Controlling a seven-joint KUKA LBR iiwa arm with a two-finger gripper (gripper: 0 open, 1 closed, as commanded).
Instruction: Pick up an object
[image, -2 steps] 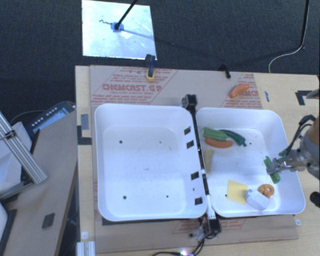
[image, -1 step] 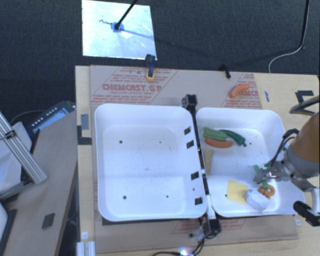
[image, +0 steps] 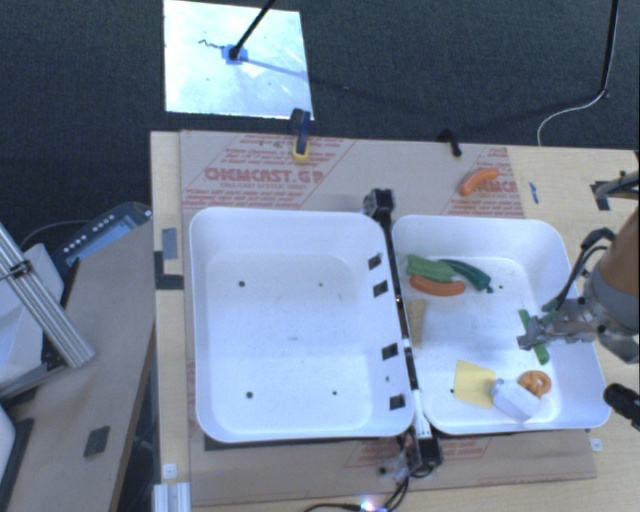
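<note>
- The gripper (image: 541, 338) sits low over the right bin (image: 553, 240), close to its right rim; a thin green piece (image: 533, 332) seems pinched between its fingers, though it is small and hard to make out.
- Near the bin's front rim lie a yellow block (image: 473, 381), a white-grey object (image: 513, 401) and an orange ring (image: 535, 382) (all crowded together).
- Toward the back lie a green vegetable (image: 448, 269) and an orange carrot-like piece (image: 438, 286), touching.
- The bin's middle floor is open.
- The left bin (image: 290, 225) offers wide room.
- An orange sausage shape (image: 480, 180) lies on the board behind the bins.
</note>
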